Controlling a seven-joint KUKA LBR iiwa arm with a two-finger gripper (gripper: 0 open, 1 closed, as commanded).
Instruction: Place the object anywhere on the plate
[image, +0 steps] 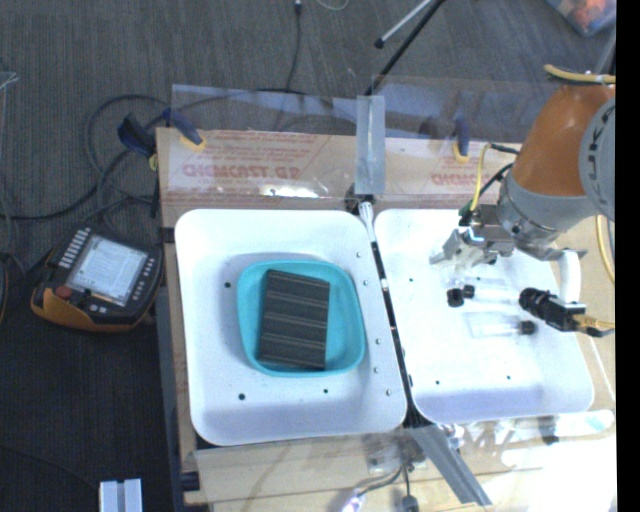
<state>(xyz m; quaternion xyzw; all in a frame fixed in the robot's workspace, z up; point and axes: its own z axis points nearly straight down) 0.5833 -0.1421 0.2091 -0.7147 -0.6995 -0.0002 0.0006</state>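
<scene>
A dark grey ribbed rectangular block (294, 318) lies flat on the teal plate (346, 340) in the middle of the left bin (210, 390). It rests fully inside the plate's rim. My gripper (492, 310) hangs over the right bin (500, 390), well to the right of the plate. It is open, with nothing between its fingers. The grey arm with its orange band (560, 140) comes in from the upper right.
A raised divider (385, 310) runs between the two bins. A clear panel and cardboard wall (270, 170) stand behind them. A hand-held controller (95, 275) with cables lies on the floor to the left.
</scene>
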